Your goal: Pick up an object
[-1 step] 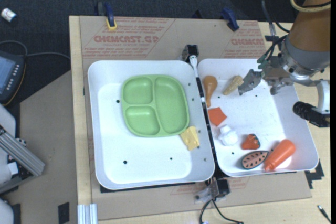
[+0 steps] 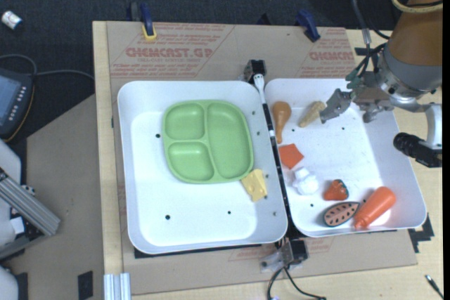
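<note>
Brown cardboard covers the bench (image 2: pixel 211 46), and on it sit two white bins, the left bin (image 2: pixel 140 207) with a green plate (image 2: pixel 209 141) and a yellow piece (image 2: pixel 255 185) just beside the plate, the right bin (image 2: pixel 394 158) with the toys. I would bring the gripper (image 2: pixel 336 106) straight down over the tan cone piece (image 2: pixel 311 114), near the bin's top edge, and go slowly so it does not slide away. From up here I cannot tell if the gripper is gripping or let go, though it hangs just beside the tan cone piece and I see nothing held in it.
</note>
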Motion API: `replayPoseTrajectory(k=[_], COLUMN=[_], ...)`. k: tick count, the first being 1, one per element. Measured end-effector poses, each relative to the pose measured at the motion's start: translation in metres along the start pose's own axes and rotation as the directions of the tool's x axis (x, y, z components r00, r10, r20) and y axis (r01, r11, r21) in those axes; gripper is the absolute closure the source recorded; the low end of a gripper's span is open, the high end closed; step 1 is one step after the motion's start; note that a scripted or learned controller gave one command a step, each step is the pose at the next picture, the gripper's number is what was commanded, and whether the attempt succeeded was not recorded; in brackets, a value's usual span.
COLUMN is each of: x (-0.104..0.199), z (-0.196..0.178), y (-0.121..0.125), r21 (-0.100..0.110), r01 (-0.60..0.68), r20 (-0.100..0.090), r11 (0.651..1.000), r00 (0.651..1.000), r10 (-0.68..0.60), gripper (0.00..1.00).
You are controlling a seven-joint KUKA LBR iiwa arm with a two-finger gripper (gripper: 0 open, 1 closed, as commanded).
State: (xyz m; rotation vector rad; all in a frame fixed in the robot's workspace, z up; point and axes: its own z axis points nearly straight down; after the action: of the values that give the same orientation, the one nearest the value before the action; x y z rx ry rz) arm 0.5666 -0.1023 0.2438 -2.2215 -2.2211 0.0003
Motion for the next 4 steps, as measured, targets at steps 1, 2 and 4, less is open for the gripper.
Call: replayPoseTrajectory(k=[1,2,4], x=[-0.008,-0.002,-0.004], z=[0.060,0.123,0.145], y=[0.000,0.002,0.005], r21=[0.007,0.007,-0.011], r01=[-0.001,0.000,-0.003], r20=[-0.001,-0.002,0.003], r11=[1.000,1.000,1.000], r00=[1.000,1.000,1.000], r10=[0.001,0.000,0.003], gripper=[0.00,0.00,1.00])
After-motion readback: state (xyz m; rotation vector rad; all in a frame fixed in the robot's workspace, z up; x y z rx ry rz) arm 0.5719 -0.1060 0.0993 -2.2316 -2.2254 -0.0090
